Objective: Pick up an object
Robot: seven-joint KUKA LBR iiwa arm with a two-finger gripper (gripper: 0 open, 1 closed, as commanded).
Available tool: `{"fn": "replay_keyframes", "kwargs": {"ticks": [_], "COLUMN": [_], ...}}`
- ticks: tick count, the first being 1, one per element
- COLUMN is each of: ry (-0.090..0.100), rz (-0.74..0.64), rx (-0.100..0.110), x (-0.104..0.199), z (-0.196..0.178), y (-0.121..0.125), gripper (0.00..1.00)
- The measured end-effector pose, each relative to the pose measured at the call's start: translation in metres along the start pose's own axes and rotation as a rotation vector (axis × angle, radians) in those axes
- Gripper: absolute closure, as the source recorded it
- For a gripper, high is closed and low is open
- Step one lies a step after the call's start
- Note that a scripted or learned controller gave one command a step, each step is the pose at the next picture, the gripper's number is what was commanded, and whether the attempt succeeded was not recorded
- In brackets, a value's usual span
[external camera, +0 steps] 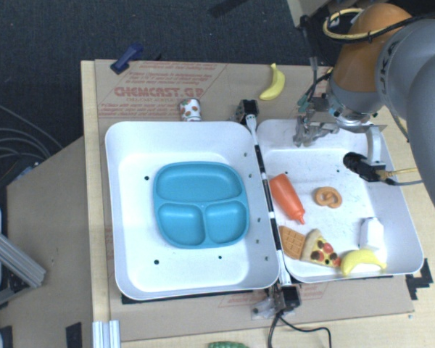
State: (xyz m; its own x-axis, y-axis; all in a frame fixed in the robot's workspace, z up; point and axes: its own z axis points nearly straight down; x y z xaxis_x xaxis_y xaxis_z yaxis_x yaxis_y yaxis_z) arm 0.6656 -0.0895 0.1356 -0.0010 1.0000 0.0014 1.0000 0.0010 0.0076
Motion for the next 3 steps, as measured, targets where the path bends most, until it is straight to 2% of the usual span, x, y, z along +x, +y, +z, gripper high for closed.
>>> {"fn": "replay_keyframes", "kwargs": {"ticks": [1,2,3], "ry": [0.000,0.000,0.000], "rz": [0.000,0.000,0.001], "rx": [-0.002,-0.002,0.011], "x": [0.001,0.001,-0.004], "z": [-0.010,-0.010,0.052], "y": [0.001,0.001,0.000], "gripper": [1.00,0.00,0.00]}}
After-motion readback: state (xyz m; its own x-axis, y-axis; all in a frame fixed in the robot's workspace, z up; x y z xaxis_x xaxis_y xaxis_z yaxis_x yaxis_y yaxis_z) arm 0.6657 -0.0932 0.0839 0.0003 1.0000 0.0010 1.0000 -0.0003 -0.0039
